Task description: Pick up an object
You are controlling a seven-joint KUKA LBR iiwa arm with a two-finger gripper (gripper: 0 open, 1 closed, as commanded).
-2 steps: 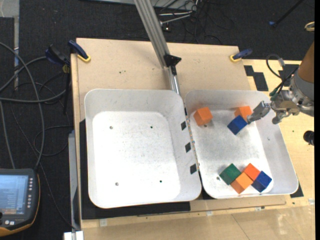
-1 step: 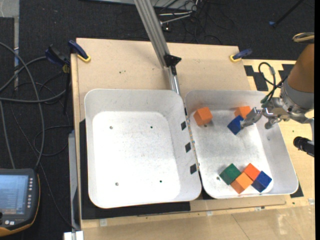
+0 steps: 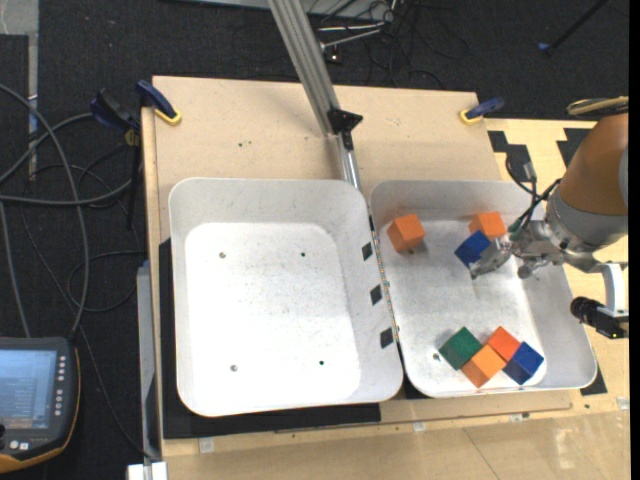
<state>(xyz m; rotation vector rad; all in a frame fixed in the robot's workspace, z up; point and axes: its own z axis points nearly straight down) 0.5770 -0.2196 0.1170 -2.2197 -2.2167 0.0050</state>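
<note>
The gripper [image 3: 497,261] sits low in the right bin [image 3: 560,313], at three o'clock from the orange cube [image 3: 406,233]; it presses beside the blue cube [image 3: 471,249], likely lining up a grasp; I cannot tell how its jaws stand.

Matt wooden board [image 3: 260,128] bears speckled white plastic bins [image 3: 200,208].
</note>
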